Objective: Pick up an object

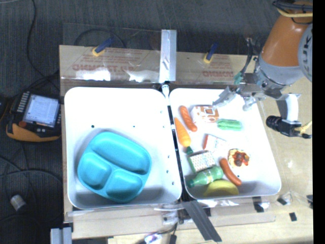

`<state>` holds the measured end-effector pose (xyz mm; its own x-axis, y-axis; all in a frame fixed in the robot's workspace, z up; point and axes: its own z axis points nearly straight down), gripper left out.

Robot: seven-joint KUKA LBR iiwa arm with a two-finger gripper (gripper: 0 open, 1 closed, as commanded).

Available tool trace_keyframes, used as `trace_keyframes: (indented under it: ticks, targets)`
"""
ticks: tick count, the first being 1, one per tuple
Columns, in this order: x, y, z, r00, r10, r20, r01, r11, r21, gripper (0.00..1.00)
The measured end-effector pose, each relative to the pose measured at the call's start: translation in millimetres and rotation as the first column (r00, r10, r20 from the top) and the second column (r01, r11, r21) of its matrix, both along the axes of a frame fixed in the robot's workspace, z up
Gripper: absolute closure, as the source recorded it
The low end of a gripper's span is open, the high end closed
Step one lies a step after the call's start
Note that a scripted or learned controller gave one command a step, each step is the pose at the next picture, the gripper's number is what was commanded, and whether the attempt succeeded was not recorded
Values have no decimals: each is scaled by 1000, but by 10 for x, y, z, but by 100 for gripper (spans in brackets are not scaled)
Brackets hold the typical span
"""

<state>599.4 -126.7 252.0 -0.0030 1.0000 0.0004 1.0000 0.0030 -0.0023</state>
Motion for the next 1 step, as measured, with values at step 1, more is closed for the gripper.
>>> trace_keyframes:
  ticks: [1]
  targets:
    - [-56,-4,-1608,990,144,6,-144,990,-2,0]
